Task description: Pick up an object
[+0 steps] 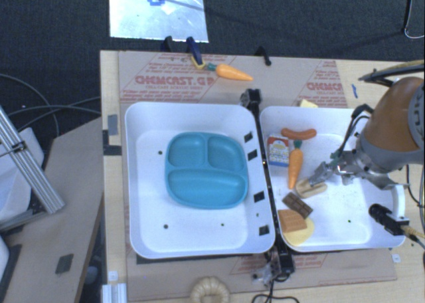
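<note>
Two shallow white bins are seen side by side on the worktop (166,76). The left bin (149,182) carries a blue divided plate (204,169) at its centre, with bare white floor left all round it, widest toward 9 and 6 o'clock.

The right bin (345,228) is crowded along its 9 o'clock side: a small carton (278,151) and an orange carrot (294,167) are set just beside each other, a sausage (299,134) lies at 12 o'clock of them, and a tan piece (312,189), a dark brown bar (297,205) and a cracker on a yellow slice (293,223) are gathered toward 6 o'clock, close to the rim. The floor from the bin's middle toward 3 and 5 o'clock is left open.

The pincer (321,174) is reached in from 3 o'clock and is placed low over the tan piece, just beside the carrot. Whether its fingers are parted or closed cannot be told, and nothing is seen held between them.

Beyond the bins at 12 o'clock, a second carrot (230,72) lies on the worktop, well apart from both rims.
</note>
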`<state>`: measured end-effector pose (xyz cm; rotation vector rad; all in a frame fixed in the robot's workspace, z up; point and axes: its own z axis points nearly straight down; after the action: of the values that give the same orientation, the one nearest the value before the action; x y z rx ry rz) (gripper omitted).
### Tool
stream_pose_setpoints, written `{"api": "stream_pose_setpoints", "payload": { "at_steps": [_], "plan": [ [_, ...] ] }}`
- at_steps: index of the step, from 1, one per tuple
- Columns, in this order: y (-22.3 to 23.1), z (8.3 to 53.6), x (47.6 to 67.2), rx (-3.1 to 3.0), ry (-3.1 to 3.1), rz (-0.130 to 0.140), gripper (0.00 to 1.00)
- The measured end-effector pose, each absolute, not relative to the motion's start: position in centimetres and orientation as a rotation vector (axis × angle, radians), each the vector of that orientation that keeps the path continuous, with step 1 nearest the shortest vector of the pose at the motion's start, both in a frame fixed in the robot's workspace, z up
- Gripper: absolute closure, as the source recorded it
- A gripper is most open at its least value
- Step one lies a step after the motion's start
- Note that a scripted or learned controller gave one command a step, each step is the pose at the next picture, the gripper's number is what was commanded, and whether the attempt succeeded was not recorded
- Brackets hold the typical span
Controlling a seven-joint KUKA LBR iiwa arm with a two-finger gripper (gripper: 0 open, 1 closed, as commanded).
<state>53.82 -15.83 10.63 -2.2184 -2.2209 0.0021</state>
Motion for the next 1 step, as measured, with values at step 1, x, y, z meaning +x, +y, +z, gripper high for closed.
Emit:
{"api": "stream_pose_setpoints", "payload": {
  "at_steps": [1],
  "plan": [
    [-15.93,8.71,54.02,-2.223,-2.224,-0.003,0.0]
  ]
}}
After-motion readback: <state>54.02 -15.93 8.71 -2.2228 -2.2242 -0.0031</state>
